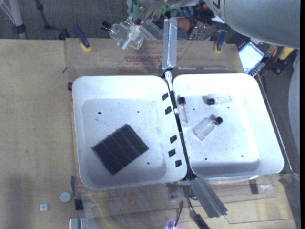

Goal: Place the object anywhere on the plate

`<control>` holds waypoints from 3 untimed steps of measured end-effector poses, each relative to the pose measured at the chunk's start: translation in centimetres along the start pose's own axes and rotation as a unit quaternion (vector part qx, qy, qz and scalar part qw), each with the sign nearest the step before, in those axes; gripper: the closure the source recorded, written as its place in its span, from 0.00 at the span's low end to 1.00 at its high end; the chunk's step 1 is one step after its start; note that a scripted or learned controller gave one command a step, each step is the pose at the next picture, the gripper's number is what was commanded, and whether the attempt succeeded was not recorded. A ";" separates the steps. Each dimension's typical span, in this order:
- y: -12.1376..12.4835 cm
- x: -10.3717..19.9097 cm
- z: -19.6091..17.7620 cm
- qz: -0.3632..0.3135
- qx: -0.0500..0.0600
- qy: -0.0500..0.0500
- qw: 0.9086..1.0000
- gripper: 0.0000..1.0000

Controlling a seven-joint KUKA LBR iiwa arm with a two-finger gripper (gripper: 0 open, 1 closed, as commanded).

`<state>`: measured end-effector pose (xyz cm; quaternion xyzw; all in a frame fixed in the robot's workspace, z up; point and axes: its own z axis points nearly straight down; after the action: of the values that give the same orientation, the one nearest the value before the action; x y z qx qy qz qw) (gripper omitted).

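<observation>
A dark ribbed square plate (120,148) lies tilted on the floor of the left bin (81,128). High over the back edge of that bin, my gripper (136,22) hangs from the arm's wrist near the top of the view. A clear bottle (126,35) with a dark cap pointing left sits between its fingertips, held on its side well above the bench. The bottle is up and behind the plate, not over it.
The right bin (248,151) holds three clear vials with dark caps: one by the divider (181,109), one at the back (217,99), and a larger one in the middle (207,127). Black tabs line the divider (170,123). Clamps and cables crowd the bench's back edge.
</observation>
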<state>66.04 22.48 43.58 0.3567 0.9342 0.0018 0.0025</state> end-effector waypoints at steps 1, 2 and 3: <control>-1.1 -0.3 0.0 0.206 0.003 0.001 0.979 1.00; -0.8 -1.5 0.3 0.568 0.002 0.000 0.823 1.00; -0.4 -1.1 0.0 0.218 0.003 0.001 0.976 1.00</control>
<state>66.61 21.40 43.53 0.5519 0.8339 0.0000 0.0000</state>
